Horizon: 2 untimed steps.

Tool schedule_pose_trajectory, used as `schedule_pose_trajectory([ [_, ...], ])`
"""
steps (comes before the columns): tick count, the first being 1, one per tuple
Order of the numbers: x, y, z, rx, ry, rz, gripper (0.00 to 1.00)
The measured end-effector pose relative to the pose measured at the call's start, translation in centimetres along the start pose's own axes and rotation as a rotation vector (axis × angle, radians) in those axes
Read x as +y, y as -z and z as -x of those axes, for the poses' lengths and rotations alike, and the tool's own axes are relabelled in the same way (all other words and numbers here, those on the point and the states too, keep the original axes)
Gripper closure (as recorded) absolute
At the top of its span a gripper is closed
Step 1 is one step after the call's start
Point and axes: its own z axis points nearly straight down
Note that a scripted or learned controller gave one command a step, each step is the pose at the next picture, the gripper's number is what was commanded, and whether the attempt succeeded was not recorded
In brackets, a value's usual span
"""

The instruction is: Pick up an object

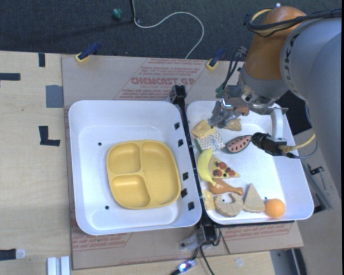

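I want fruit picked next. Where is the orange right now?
The orange sits in the right bin's near corner, at the lower right of the camera view, just right of a bread slice.

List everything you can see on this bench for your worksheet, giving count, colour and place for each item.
Shallow white plastic bins: two, white, side by side.
Divided yellow plastic plate: one, left bin.
Yellow toy banana: one, right bin, left side.
Toy pizza slice: one, yellow with red spots, beside banana.
Toy watermelon slice: one, red, right bin middle.
Orange ball: one, right bin near corner.
Tan bread-like pieces: two, near edge.
Two-finger gripper: one, grey, over right bin's far end.
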Motion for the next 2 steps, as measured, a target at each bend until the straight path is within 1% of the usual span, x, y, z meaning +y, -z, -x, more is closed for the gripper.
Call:
schedule_pose_trajectory([
  [1, 0.28, 1.72, -0.68, 0.002, 0.002, 0.003, 1.0],
  [2, -0.45, 1.83, -0.37, 0.001, 0.0, 0.0, 1.0],
])
